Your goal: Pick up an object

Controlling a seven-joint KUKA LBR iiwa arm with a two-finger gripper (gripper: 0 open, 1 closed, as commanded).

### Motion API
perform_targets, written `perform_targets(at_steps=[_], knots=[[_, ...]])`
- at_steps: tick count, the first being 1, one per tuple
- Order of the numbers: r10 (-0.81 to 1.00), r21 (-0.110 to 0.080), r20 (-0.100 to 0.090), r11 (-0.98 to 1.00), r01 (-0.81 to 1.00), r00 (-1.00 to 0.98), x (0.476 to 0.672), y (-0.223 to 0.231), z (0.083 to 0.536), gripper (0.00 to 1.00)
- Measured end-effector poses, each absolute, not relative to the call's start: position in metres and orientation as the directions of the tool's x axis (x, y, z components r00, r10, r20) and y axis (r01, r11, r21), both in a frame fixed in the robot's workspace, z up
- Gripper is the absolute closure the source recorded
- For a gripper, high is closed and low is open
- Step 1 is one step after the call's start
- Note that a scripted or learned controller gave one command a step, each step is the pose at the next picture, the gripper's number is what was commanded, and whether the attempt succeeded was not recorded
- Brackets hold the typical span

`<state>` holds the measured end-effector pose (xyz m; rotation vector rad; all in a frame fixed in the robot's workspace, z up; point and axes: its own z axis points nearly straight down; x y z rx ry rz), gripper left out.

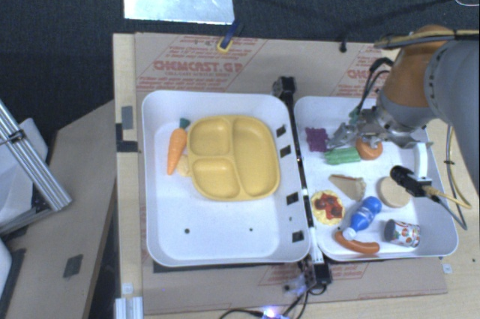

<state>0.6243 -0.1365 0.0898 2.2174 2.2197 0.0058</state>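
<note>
My gripper point(352, 136) hangs low over the back of the right bin point(448, 235). It is just above a green pickle-like piece point(342, 156) and an orange ring-shaped piece point(369, 150). Purple grapes point(316, 138) lie to its left. Further forward in the same bin are a tan wedge point(347, 185), a round tan biscuit point(391, 194), a small pizza point(327, 206), a blue bottle point(363, 214), a hot dog point(356, 243) and a printed can point(403, 233). Nothing is visibly held.
The left bin point(161, 235) holds a yellow divided plate point(229, 157) with a carrot point(175, 149) beside its left edge. A black divider point(296, 160) runs between the bins. The arm point(427, 85) comes in over the right bin's back right corner.
</note>
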Motion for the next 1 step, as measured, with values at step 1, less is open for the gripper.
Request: perform_targets(at_steps=[1], knots=[[1.000,0.009,-0.003,0.003,1.000,-0.003,0.6253,-0.1375,0.1031,1.00]])
